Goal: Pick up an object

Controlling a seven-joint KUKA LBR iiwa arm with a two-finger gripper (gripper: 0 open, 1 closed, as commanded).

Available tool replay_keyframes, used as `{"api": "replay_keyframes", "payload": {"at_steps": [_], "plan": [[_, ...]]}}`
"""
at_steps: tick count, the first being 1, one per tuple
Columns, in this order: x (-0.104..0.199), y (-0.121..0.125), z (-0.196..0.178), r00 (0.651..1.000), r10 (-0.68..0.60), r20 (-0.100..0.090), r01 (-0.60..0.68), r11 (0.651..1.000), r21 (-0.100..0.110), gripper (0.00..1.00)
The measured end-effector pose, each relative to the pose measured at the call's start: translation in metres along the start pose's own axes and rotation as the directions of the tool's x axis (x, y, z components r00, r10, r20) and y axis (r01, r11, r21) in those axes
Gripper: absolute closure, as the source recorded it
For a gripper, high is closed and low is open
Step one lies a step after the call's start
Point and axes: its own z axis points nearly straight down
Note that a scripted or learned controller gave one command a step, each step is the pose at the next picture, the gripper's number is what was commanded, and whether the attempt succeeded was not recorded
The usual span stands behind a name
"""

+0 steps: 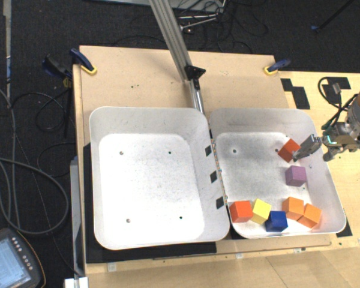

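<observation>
Orange-red and tilted on one edge, the block point(288, 149) sits in the far right part of the right bin point(252, 140), and we see the gripper point(304, 149) touching its right side. We cannot tell whether the jaws are apart or together. No writing is readable on it. Just nearer lies a purple cube point(296, 174). Along the near wall we see a red-orange cube point(241, 210), a yellow cube point(261, 210), a blue cube point(276, 221) and two orange cubes point(303, 210). To the left lies the left bin point(108, 125).
</observation>
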Motion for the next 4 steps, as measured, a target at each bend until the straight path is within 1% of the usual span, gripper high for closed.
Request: {"api": "replay_keyframes", "payload": {"at_steps": [1, 2, 3, 4], "plan": [[0.000, 0.001, -0.002, 1.000, -0.001, 0.002, 0.001, 1.000, -0.005, 0.00], [0.000, 0.000, 0.041, 1.000, 0.001, 0.000, -0.001, 1.000, -0.001, 0.00], [-0.001, -0.008, 0.088, 1.000, 0.002, 0.000, -0.002, 1.000, 0.001, 0.00], [-0.002, -0.007, 0.128, 1.000, 0.003, 0.007, -0.003, 1.000, -0.009, 0.00]]}}
